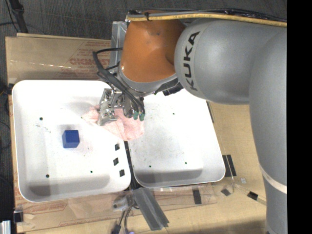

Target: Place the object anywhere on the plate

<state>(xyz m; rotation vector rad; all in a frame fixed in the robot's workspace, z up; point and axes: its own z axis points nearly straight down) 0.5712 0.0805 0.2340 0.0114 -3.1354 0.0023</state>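
Your gripper (pixel 121 112) hovers over the pink plate (pixel 127 126) (jaw state: cannot tell from here). The blue cube (pixel 70 138) sits well left of the jaws, in the left bin (pixel 29 106).

The two bins (pixel 29 145) looked like smooth white plastic with a soft sheen. The pink plate (pixel 129 126) seemed thin and matt (possibly paper). The blue cube (pixel 70 138) appeared matt. The arm (pixel 229 57) wore glossy grey paint; the gripper (pixel 122 112) showed bare metal.

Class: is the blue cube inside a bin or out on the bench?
Inside: the blue cube sits on the left bin's white floor, within its rim.
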